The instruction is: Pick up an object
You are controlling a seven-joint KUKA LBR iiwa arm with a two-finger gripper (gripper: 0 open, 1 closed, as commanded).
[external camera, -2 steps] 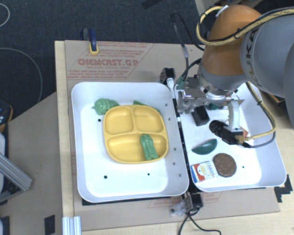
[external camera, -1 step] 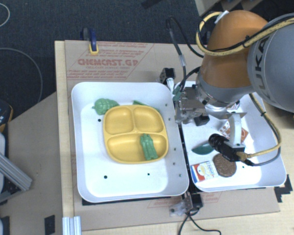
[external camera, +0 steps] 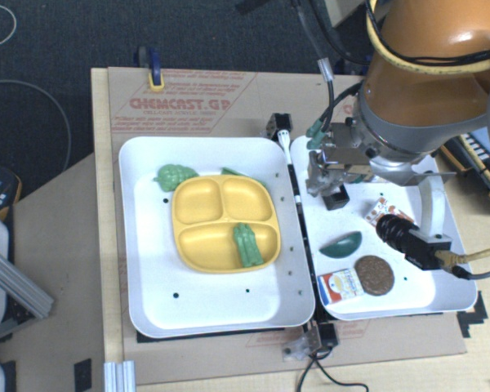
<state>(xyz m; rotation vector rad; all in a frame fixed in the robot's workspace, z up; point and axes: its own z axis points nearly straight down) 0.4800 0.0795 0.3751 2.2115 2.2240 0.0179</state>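
Dark carpet [external camera: 49, 47] surrounds a cardboard-topped bench [external camera: 188, 96] bearing two white bins [external camera: 147, 243]; the gripper's [external camera: 327, 188] jaw state cannot be told.

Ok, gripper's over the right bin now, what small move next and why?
Probably ease the gripper toward the teal piece lying in the right bin, then descend. The gripper sits near that bin's upper left corner with nothing seen between its fingers, and the teal piece lies apart from the brown disc.

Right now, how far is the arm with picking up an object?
Nothing looks picked yet. The gripper hangs over the right bin, upper left part. The teal piece, brown disc and small carton lie in it, untouched. Descending, grasping and lifting remain.
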